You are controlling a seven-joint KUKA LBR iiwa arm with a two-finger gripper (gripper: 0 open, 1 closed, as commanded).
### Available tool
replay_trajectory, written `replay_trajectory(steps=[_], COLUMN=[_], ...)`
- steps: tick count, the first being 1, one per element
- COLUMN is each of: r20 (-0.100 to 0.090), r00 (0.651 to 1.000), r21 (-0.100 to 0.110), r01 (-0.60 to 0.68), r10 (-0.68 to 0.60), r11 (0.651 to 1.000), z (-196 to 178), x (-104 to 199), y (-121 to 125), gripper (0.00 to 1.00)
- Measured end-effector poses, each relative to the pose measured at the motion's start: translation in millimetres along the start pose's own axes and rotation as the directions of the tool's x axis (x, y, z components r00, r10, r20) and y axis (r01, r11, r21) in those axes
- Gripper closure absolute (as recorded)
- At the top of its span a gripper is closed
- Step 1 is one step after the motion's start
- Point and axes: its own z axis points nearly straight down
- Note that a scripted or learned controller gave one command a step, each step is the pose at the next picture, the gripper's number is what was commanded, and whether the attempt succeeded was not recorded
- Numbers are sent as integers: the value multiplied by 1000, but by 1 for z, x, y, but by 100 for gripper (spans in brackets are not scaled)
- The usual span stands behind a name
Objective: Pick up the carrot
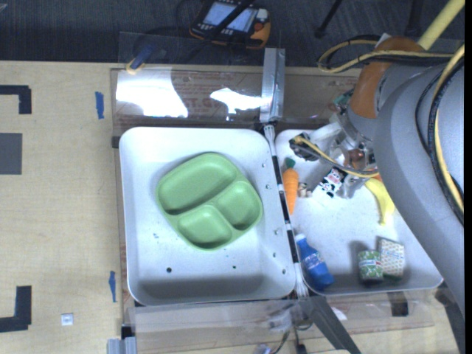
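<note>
Carrot, small and orange [290, 189], lies lengthwise along the bin wall, just left of the two-finger gripper [324, 174].

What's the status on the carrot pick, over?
Gripper low in right bin, just right of carrot. Carrot lies along bin's left wall, not lifted. Banana and blue bottle close by.
</note>
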Motion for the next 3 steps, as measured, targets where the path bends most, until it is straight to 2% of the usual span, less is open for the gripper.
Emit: replay_trajectory(steps=[1, 2, 3], r20=[-8, -22, -24], r00=[1000, 997, 987], r21=[1, -4, -12], r01=[4, 73, 156], r10=[-4, -73, -157], r11=[1000, 997, 988], z=[-11, -7, -7], x=[3, -59, -69], y=[-2, 11, -17], gripper=[100, 100, 100])
